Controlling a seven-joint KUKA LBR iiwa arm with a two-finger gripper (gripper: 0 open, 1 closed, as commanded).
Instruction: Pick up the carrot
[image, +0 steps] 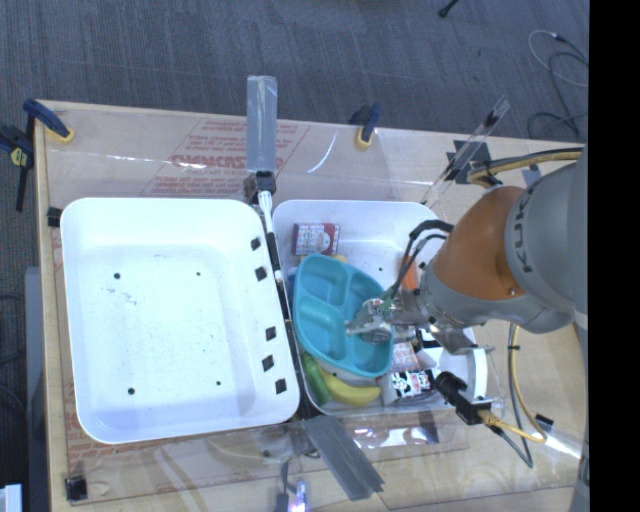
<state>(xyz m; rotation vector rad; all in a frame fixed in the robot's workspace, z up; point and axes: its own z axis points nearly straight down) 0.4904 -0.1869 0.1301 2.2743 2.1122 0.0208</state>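
claw (368, 325) over blue tray (335, 310), right bin (352, 215)

Heads up: arm (500, 262) hides right bin's (350, 212) right half; carrot (407, 272) mostly covered, you can't read small packets.

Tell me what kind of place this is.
Probably a robotics lab test bench: two white bins fixed side by side on a clamped board, a grey and orange arm, loose cables on carpet.

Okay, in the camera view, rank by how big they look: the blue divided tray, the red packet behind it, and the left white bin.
1. left white bin
2. blue divided tray
3. red packet
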